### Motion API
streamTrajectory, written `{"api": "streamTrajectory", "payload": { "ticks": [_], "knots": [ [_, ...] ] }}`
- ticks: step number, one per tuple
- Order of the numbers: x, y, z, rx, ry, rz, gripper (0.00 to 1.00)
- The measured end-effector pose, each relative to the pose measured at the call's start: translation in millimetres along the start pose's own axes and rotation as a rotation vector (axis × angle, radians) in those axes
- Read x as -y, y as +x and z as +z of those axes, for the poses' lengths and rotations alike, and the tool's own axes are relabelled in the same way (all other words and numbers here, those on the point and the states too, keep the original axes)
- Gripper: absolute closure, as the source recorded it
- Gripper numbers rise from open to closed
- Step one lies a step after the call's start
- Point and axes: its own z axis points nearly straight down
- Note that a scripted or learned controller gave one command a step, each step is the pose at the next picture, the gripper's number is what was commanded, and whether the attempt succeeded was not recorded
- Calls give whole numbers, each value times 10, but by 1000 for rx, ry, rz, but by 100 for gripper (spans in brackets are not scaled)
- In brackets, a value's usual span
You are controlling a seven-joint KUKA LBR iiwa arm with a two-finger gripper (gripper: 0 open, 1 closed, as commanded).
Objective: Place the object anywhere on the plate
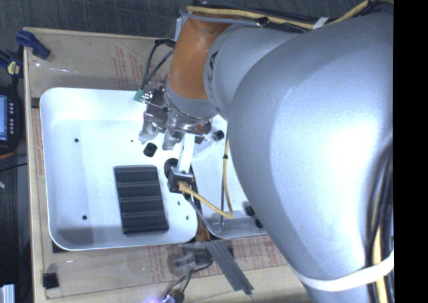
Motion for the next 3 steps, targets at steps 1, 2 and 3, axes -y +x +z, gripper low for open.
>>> {"api": "streamTrajectory", "payload": {
  "ticks": [1,2,3],
  "knots": [
    [203,-596,120,-1,0,-271,100],
    [-409,106,-512,-3,-5,-255,100],
    [701,-478,-216,-1,-2,-389,100]
  ]
}}
